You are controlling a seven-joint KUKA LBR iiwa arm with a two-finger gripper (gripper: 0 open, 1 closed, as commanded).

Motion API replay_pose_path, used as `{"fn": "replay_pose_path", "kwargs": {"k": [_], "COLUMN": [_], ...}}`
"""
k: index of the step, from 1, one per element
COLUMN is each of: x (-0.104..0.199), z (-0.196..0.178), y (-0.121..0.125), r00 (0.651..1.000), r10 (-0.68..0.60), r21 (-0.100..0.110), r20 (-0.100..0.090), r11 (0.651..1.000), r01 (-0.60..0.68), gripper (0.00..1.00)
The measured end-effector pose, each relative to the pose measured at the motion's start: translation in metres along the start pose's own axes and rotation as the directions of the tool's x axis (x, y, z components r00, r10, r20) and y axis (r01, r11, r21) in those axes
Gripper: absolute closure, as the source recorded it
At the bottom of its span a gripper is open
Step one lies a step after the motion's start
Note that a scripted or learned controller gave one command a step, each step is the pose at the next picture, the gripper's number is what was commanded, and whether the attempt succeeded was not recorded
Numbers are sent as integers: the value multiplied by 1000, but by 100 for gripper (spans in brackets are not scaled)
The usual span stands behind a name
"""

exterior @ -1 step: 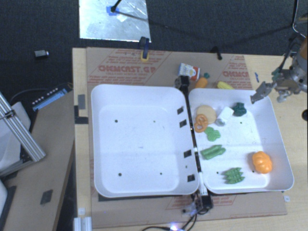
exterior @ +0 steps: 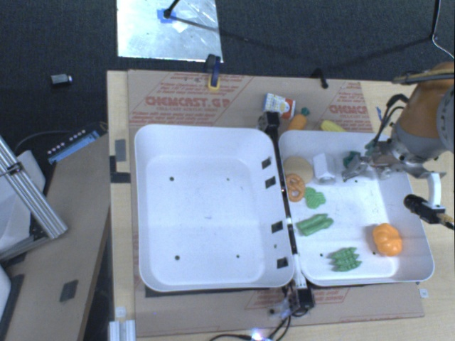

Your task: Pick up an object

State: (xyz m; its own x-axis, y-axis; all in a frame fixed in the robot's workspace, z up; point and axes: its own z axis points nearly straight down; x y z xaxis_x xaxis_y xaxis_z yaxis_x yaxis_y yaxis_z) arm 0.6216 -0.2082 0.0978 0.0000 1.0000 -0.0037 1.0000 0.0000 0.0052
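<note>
The left bin is the widest thing on the bench; the right bin lies against it and holds the small items; the arm reaches in over the right bin's far corner; its gripper hangs low there, and whether it is spread or pressed together I cannot tell; an orange pepper sits near the right wall; a green pod lies mid-bin; a green cluster rests near the front; a white block stands just beside the gripper.
</note>
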Motion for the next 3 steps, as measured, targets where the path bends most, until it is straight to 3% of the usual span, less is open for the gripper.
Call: {"fn": "replay_pose_path", "kwargs": {"k": [1, 2, 3], "x": [99, 34, 19], "z": [-158, -54, 13], "y": [25, 5, 33], "r00": [1000, 1000, 1000], "r10": [-9, -1, -4], "r21": [-3, 2, -2], "r20": [-3, -3, -1], "r11": [1000, 1000, 1000], "r01": [9, 1, 4], "gripper": [0, 0, 0]}}
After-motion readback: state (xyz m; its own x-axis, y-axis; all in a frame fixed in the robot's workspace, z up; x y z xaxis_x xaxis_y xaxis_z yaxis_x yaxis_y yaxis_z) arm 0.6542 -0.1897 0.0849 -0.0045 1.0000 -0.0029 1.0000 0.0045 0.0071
